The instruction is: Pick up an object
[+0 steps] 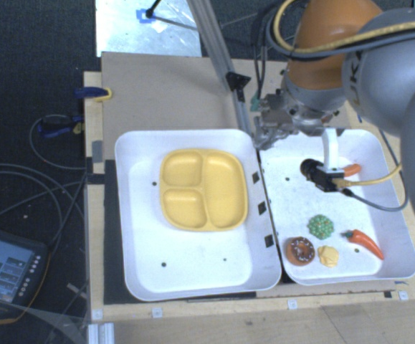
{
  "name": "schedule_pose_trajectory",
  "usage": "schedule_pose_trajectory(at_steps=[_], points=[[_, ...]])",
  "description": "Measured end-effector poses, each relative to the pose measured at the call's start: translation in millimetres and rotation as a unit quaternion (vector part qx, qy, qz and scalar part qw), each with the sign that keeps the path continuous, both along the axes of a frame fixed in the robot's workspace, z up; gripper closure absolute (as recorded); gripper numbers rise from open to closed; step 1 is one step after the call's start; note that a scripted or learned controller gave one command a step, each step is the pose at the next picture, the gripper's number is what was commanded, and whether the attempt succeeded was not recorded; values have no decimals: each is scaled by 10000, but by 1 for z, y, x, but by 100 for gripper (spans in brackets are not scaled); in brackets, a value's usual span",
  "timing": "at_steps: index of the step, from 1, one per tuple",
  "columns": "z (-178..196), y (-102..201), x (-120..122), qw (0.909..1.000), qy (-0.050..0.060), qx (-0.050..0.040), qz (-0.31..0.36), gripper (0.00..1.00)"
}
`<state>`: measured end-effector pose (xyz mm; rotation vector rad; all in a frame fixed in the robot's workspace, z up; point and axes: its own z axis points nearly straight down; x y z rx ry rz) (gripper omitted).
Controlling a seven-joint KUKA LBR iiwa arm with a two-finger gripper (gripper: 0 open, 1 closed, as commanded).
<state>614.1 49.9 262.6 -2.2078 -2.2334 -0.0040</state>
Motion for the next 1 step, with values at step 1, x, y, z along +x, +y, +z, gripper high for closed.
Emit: schedule_pose_trajectory(at_steps=[1], points=[[-2, 49, -8, 10000, 3, 0, -5, 100]])
